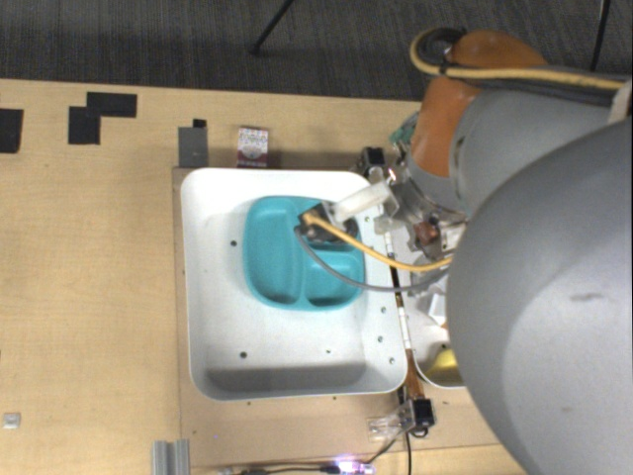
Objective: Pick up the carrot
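Two shallow white bins sit side by side on the bench. The left bin (198, 295) holds a teal divided tray (282, 265) towards its far right corner. The grey arm (534, 265) covers nearly all of the right bin (423, 349), where a yellowish thing (445, 364) peeks out beneath it. The gripper (415, 234) hangs over the seam between the bins; open or closed, I cannot tell. Nor can I tell the carrot's place or which way its long axis runs.

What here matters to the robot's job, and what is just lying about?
Job: grey robot arm with orange band, reaching over the shallow white bin.
Lying about: teal divided plastic tray in that bin; small printed box beyond it; black tape marks.
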{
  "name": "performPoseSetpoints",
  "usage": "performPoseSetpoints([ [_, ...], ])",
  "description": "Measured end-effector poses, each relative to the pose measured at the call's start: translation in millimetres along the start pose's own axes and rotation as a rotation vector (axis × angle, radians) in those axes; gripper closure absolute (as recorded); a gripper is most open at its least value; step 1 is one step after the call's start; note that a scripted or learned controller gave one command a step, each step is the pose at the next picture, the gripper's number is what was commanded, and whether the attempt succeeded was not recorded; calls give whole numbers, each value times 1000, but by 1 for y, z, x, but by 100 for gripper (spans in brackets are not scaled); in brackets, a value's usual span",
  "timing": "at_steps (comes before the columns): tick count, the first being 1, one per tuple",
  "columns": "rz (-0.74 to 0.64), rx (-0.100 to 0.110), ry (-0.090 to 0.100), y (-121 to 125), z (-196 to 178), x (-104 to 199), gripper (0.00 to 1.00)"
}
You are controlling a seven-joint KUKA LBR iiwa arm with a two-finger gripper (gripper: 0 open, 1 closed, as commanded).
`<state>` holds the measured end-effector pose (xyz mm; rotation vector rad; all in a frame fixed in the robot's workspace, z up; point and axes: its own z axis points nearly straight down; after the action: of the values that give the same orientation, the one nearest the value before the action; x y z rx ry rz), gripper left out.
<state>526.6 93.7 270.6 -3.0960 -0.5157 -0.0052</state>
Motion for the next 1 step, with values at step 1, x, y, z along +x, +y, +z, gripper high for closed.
performPoseSetpoints([
  [1,91,-4,-6,78,20,2,0],
])
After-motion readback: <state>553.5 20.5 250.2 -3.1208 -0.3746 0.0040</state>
